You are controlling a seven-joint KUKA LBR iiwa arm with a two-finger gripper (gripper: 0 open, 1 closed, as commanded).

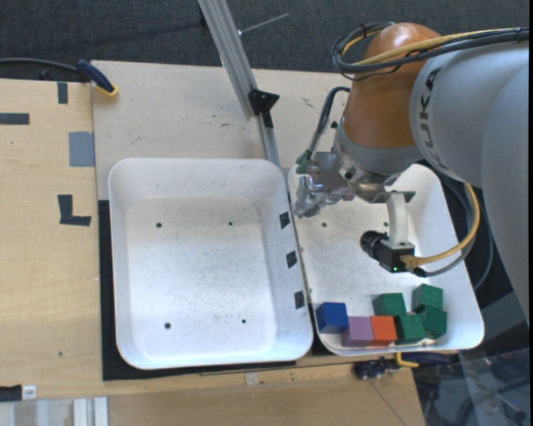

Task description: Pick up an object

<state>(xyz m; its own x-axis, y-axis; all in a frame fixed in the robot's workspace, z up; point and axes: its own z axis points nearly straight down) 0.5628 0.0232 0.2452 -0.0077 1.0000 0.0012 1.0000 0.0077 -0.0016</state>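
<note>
My gripper (pixel 307 199) hangs over the upper left corner of the right bin (pixel 346 273), close to the wall it shares with the left bin (pixel 195 264). Nothing shows in it. Along the right bin's front edge lies a cluster of small blocks: a blue block (pixel 332 316), a purple block (pixel 361 329), an orange block (pixel 384 328) and several green blocks (pixel 426 309). The blocks sit well below the gripper in the view, apart from it. A black part (pixel 386 251) with a yellow cable hangs from the wrist over the bin's middle.
A slanted metal pole (pixel 232 47) with a black clamp (pixel 263 102) comes down to the bins' back edge. A blue and yellow tool (pixel 98 76) lies at the bench's far left. The arm's bulk (pixel 462 105) covers the right bin's upper right.
</note>
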